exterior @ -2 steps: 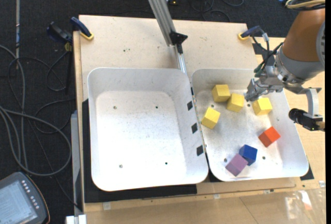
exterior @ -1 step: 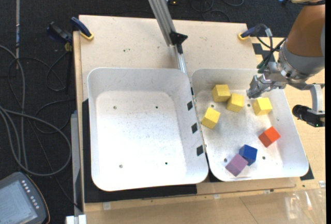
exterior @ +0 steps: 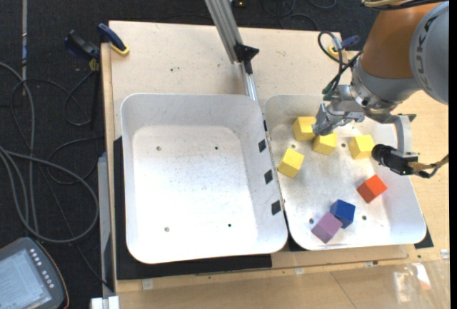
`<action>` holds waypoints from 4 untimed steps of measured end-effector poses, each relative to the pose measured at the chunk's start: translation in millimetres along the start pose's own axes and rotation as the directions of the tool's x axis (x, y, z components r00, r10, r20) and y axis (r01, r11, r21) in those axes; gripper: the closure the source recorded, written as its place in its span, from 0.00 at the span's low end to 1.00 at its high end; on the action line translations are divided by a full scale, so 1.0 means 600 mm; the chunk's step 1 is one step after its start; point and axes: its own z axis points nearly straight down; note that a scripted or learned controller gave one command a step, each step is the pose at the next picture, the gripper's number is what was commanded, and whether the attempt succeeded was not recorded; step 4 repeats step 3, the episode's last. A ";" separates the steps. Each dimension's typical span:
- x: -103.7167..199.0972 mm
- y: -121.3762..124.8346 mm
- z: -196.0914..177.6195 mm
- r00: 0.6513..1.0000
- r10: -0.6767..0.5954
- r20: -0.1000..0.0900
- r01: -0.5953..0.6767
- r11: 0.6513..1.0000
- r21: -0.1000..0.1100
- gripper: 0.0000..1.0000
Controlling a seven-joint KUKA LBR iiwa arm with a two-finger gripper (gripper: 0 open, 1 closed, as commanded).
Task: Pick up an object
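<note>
In the right bin (exterior: 400, 229), toward its upper part, four yellow blocks lie loosely grouped: one at the upper left (exterior: 304, 128), one just right of it (exterior: 325, 143), one farther right (exterior: 361, 146) and one lower left near the bin's inner wall (exterior: 290, 162). The gripper (exterior: 326, 126) hangs low over the gap between the first two blocks, its tips right at them; whether the jaws are apart or together cannot be told from this slant, and no block shows between them. Lower in the same bin sit an orange block (exterior: 371, 188), a blue block (exterior: 343, 212) and a purple block (exterior: 327, 227), the blue and purple touching. The left bin (exterior: 143, 122) lies beside it on the bench (exterior: 178, 58). The arm (exterior: 400, 36) enters from the upper right of the frame. No writing can be read.
</note>
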 end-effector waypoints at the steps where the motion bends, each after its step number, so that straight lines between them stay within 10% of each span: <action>1: 0.092 0.014 0.012 1.000 0.000 0.000 0.000 1.000 0.000 1.00; 3: 0.283 0.057 -0.033 1.000 0.001 0.000 -0.001 1.000 -0.004 1.00; 4: 0.283 0.057 -0.033 1.000 0.001 0.000 -0.001 1.000 -0.004 1.00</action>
